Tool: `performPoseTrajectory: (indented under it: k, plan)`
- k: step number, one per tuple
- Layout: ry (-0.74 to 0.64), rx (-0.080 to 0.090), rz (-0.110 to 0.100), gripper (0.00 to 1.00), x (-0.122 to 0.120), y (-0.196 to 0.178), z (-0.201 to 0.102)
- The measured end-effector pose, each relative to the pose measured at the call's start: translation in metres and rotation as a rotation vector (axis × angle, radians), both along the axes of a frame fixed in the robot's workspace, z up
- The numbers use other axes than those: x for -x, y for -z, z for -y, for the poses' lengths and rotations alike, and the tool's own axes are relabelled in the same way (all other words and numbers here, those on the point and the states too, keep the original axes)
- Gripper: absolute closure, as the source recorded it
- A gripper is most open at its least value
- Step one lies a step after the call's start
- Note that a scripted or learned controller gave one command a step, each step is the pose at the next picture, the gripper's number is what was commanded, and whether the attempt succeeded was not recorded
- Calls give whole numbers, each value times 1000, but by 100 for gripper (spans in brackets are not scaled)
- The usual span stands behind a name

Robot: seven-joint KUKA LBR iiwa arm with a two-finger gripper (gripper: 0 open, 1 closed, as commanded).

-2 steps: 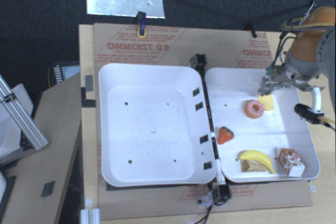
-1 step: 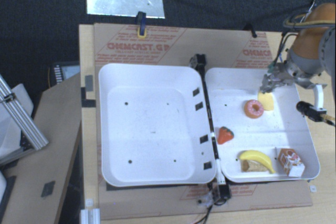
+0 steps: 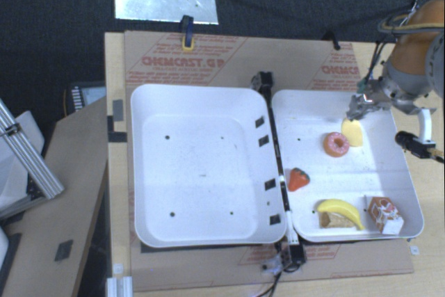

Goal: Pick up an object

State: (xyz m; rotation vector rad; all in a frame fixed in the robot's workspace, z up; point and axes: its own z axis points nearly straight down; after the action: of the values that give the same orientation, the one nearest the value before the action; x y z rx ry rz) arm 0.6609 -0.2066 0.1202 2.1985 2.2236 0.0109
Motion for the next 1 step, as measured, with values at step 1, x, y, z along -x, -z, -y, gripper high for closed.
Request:
performPoseTrajectory:
  k: [1]
  plan:
    - [-1,1,4,100,-1,-11,0]
